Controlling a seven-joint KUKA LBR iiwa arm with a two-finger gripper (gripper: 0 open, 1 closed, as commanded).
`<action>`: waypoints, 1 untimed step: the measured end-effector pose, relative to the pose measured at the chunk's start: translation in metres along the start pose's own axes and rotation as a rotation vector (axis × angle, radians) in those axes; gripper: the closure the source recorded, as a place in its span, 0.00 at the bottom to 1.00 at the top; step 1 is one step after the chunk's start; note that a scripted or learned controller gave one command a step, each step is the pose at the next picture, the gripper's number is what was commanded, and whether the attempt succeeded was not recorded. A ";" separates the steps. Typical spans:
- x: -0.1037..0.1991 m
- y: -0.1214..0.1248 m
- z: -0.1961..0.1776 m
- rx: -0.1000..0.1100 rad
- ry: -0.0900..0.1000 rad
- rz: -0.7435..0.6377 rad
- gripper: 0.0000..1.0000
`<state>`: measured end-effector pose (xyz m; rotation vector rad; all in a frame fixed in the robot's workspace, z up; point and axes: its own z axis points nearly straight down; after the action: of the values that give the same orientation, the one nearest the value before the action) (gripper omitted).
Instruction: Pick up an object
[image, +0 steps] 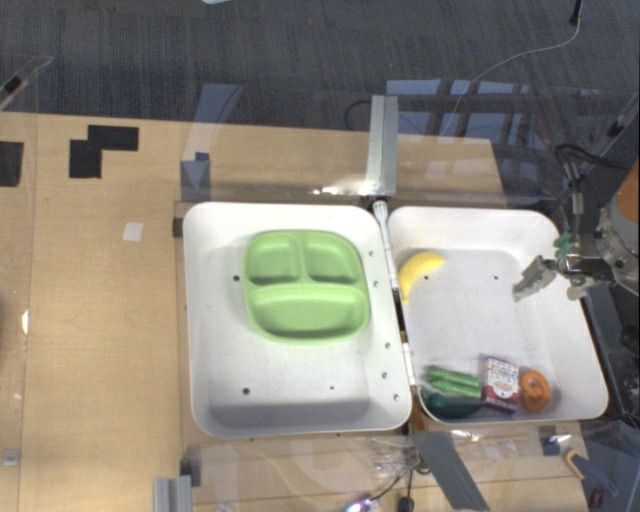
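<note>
while you look down on the bench (90, 300), you have two white bins side by side: the left bin (215, 400) and the right bin (480, 230), touching along a shared middle edge.

in the left bin you see a green plate (305, 284) with three compartments, lying flat near the middle, a little toward the far side.

in the right bin you have four things. a banana (419, 270) lies against the left wall, near the far half of the bin. along the near edge sit the others, close together: a green pod-like thing (455, 383) at the near left corner, with a dark green thing (455, 405) just under it, partly hidden. just to their right lies a small box (500, 380) with a pale printed face and a purple edge, and touching its right side is an orange ball (535, 390) near the near right corner.

your arm (620, 250) comes in from the right edge. the gripper (530, 280) hangs over the right side of the right bin, about midway between far and near walls. it is well apart from the banana and from the group at the near edge. nothing sits between its fingers. you cannot tell from this slant how wide the claw stands, since the fingers blur into one grey shape.

none of the things is lifted; all rest on the bin floors.
</note>
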<state>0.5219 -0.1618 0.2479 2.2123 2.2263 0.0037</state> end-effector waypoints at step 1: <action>0.001 0.002 -0.011 -0.005 -0.001 -0.004 1.00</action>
<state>0.5238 -0.1612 0.2594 2.2050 2.2276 0.0092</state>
